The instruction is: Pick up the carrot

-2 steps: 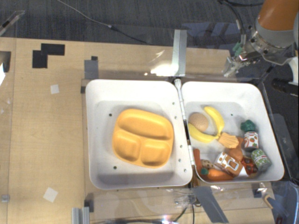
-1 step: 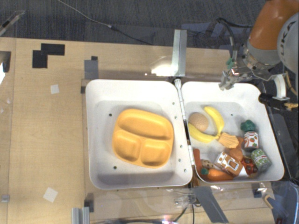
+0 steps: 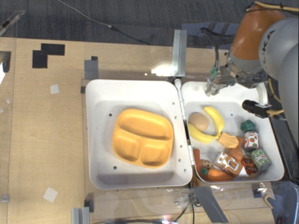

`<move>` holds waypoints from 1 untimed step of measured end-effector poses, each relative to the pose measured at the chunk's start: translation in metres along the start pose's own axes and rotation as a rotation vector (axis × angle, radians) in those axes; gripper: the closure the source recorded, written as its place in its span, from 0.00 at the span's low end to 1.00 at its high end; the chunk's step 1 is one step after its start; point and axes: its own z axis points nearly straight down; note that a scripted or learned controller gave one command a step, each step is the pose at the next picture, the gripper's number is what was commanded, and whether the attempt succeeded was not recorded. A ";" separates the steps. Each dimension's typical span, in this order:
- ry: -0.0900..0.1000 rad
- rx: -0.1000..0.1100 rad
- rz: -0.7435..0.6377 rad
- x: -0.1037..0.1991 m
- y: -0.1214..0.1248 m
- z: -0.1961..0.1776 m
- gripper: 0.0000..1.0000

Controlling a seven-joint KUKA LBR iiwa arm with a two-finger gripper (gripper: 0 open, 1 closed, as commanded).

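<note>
While the carrot (image 3: 218,174) lies at the right bin's (image 3: 278,158) near edge, gripper (image 3: 211,88) above its far rim, finger state impossible to tell.

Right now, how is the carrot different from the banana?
The carrot is orange, while the banana is yellow. The carrot looks short and mostly straight; the banana is longer and curved. The carrot lies at the near edge of the right bin, crowded among small packages; the banana lies nearer the bin's middle, bent around a brownish round thing. Both sit in the same white bin.
</note>
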 end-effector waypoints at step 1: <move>-0.002 -0.002 0.037 -0.006 -0.007 0.019 1.00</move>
